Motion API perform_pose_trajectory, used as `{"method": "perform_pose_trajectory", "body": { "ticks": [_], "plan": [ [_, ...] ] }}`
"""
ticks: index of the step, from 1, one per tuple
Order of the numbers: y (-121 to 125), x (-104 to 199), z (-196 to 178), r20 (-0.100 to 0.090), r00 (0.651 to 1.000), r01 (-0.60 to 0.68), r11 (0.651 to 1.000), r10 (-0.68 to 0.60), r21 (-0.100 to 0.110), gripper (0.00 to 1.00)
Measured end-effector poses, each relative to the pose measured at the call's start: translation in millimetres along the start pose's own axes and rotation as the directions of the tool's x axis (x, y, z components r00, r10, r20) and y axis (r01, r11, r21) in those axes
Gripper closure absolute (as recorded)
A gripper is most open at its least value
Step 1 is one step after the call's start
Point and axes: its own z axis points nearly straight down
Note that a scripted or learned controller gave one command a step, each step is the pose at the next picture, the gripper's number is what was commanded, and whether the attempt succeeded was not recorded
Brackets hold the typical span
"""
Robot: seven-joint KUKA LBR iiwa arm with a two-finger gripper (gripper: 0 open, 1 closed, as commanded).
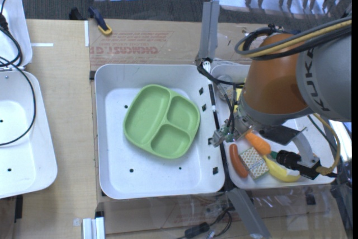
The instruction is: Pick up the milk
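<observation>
In the lower right of the frame, the right bin (313, 181) crowds one banana (279, 169), one carrot (258, 143), one sausage (238, 160) and one sponge (253, 164) against its near wall, likely tipped there as picking stock. The arm (279, 87) hangs above that bin, hiding its far half; the gripper is masked, its state cannot be told, and no milk can be made out. At centre, the left bin (112, 176) carries one green plate (162, 120), apparently as a drop spot.
</observation>
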Motion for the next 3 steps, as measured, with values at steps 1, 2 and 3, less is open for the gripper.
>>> {"method": "perform_pose_trajectory", "body": {
  "ticks": [1,2,3],
  "plan": [
    [3,4,-9,0.001,0.98,0.2,0.98,-0.2,-0.001,1.0],
    [13,-34,-9,0.001,0.946,0.323,0.946,-0.323,0.0,1.0],
    [18,30,9,-0.002,0.938,0.348,0.938,-0.348,0.001,1.0]
  ]
}}
